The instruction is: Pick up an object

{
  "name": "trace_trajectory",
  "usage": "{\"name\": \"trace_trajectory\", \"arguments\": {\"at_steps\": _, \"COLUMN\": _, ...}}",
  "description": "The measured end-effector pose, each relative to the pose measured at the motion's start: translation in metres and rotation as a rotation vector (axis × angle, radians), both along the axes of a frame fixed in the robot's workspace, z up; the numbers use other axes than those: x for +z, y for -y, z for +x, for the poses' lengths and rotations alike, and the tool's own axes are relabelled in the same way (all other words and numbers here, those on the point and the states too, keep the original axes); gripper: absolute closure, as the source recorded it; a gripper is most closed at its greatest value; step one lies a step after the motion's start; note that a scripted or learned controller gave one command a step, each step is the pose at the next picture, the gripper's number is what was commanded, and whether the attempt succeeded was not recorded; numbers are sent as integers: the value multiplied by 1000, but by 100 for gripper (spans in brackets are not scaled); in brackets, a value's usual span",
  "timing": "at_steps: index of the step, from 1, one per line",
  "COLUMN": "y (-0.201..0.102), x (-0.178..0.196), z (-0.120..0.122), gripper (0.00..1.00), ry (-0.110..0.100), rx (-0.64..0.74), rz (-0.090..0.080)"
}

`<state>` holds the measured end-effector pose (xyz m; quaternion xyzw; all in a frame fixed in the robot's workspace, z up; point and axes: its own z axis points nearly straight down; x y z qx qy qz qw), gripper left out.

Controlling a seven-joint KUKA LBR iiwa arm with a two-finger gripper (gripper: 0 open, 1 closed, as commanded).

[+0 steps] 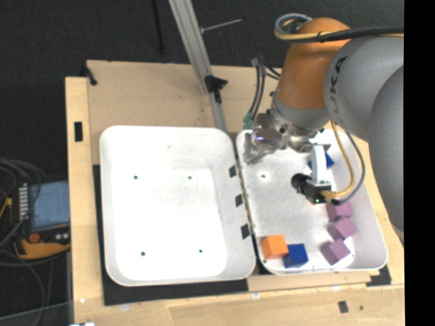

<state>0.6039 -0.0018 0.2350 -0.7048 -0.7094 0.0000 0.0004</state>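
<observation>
— While the arm (360, 66) leans in from the right, how is it posed?

— It bends down over the right bin (272, 202), its big grey body filling the upper right and the orange band (306, 66) sitting just above the wrist. The gripper (257, 145) is low at the bin's far left corner, close to the rim that meets the left bin (170, 202). Cables loop around the wrist, and a yellowish one curves down along the bin's right side.

— Are the fingers open or closed?

— That cannot be told; the wrist and its metal fittings crowd that spot, and no block is seen between them.

— Where are the things to pick up?

— All in the right bin, well apart from the gripper. An orange block (274, 246) lies at the near edge, with a blue block (296, 255) touching its right side. Three purple blocks run up the right side: one near the front corner (335, 251), one just behind it (343, 228), one further back (339, 210). Another blue piece (325, 159) shows under a white part of the arm's fittings, partly hidden.

— How do they look?

— Small, matte, cube-like, with plain solid colours; the purple ones sit slightly askew to each other.

— And the surroundings?

— Both bins rest on a pale wooden desk (149, 94), with a slanted metal pole (194, 43) behind.
</observation>
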Motion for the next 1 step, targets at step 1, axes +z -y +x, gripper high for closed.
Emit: {"name": "trace_trajectory", "arguments": {"at_steps": 1, "y": -64, "x": 3, "z": -4, "gripper": 100, "ry": 2, "rx": 2, "rz": 2}}
